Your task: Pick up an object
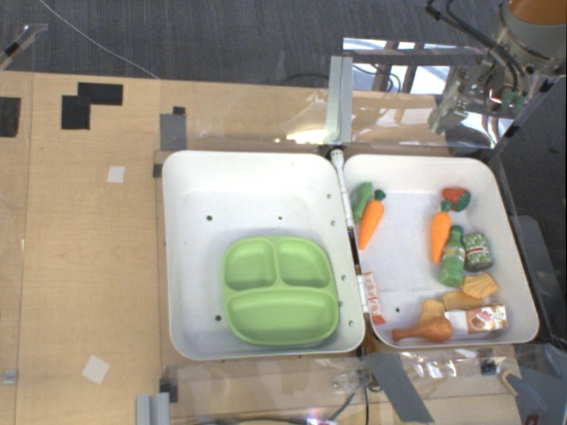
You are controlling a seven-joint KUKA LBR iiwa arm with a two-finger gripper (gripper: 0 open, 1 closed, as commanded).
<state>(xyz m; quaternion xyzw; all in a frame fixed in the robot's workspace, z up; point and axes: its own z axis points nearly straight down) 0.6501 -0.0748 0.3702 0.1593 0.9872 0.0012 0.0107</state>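
Gripper (461,104) is parked up past the far edge of the right bin (403,177), hanging over the bench with nothing in it; how wide it's spread, I can't tell from this angle. Everything grabbable sits below it in that bin: nearest is a red tomato (455,198), then an orange carrot (439,235) right beside a green bottle (454,257) and a little can (477,251). Further down are crackers (478,286), a small carton (485,319) and a drumstick (425,330). Off to its lower left, another carrot (370,218) lies against the divider. Way left of the gripper, the left bin (190,193) has a green divided plate (279,289).
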